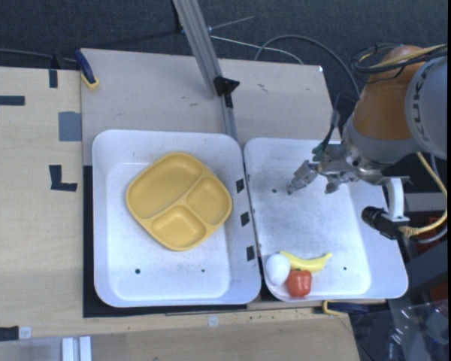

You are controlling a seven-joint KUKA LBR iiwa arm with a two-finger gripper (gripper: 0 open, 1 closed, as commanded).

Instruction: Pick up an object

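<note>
So the table [158,89] is the biggest thing here, a tan top with two shallow white bins side by side on it. The left bin [113,277] holds a yellow divided plate [179,200], three compartments, sitting a bit skewed. The right bin [361,277] is mostly bare speckled floor, with the pickable stuff bunched at its near edge: a banana [310,261], a white egg-looking ball [276,269] and a little red pepper or tomato [300,282], all touching or just about.

The arm [395,104] comes in from the right, orange band up top, with part of the maker's lettering on the grey shell at the frame edge, too cropped to read properly. No other writing I can make out.

The end effector [316,177] hangs over the far half of the right bin, fingers spread open, nothing between them. It's well apart from the toy food.

Handling guess: these look like hollow plastic play food, so light and stiff, not fragile. The ball is smooth and round and would probably squirt out of a pinch. The banana looks like the friendliest target; I'd close across its narrow middle. Since the three are crowded together, fingers coming down could shove a neighbour. The plate is wide and flat, so only a rim grab would work.
</note>
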